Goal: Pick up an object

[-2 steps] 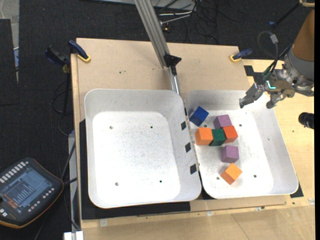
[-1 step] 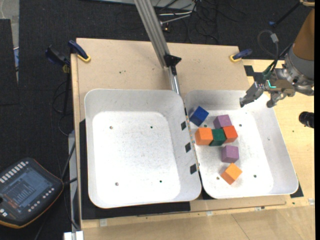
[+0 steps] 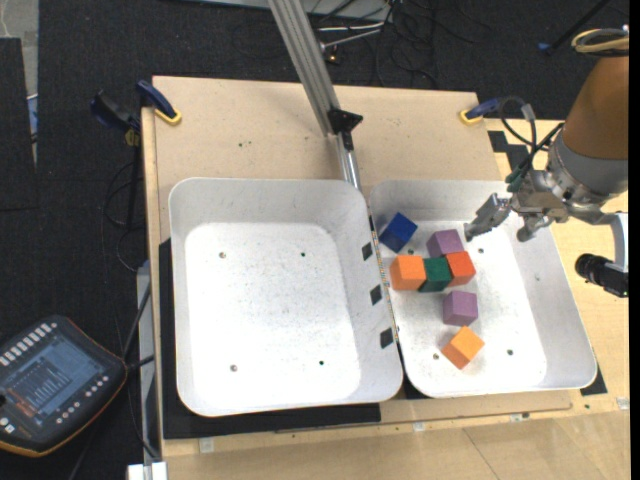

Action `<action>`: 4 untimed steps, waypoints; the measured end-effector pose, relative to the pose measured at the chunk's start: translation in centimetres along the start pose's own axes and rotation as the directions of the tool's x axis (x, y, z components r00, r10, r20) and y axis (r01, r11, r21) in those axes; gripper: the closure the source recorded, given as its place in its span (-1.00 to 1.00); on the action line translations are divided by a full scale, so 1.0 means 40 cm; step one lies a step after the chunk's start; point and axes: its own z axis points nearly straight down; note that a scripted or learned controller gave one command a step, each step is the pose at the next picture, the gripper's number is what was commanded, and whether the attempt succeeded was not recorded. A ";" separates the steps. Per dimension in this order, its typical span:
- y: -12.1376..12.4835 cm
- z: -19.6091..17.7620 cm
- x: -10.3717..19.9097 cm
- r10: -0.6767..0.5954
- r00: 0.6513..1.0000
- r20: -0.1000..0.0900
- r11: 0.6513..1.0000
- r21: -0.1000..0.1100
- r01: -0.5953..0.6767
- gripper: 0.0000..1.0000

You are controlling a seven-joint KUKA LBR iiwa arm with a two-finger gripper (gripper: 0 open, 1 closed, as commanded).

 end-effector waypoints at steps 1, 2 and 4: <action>0.015 0.125 0.010 -0.001 1.000 0.000 1.000 -0.001 0.001 -1.00; -0.003 0.241 0.002 0.000 1.000 0.000 1.000 -0.001 0.000 -1.00; 0.013 0.085 0.024 -0.004 1.000 0.002 1.000 -0.013 0.005 1.00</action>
